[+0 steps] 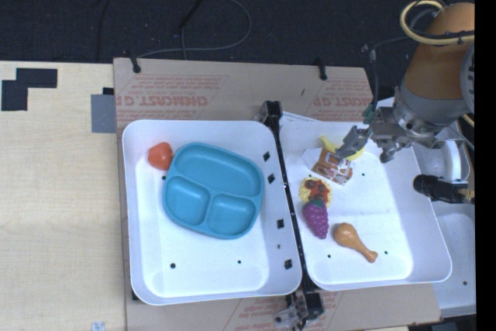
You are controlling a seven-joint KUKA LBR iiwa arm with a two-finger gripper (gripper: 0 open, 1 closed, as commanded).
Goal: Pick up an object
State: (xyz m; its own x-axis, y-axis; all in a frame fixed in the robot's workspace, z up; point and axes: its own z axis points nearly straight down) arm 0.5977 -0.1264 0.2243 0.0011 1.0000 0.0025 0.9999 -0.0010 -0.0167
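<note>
Camera view gives you both white bins side by side on the worktop (62, 190). Look in the right bin (418, 244): the claw (355, 143) sits over its upper part, reaching in from the right, with the grey wrist and orange band behind it. You can see its dark fingers close to a yellow piece (332, 144) and just above a small printed box (334, 166), but you cannot tell whether they are spread or closed, nor whether anything sits between them. Below the box you have a small multicoloured toy (315, 188), then a purple bunch of grapes (315, 218) touching it, and a toy chicken drumstick (354, 240) lying just to the right of the grapes. In the left bin (201, 275) you see a blue divided plate (213, 190), with a red-orange round toy (160, 156) beside its upper left edge.
</note>
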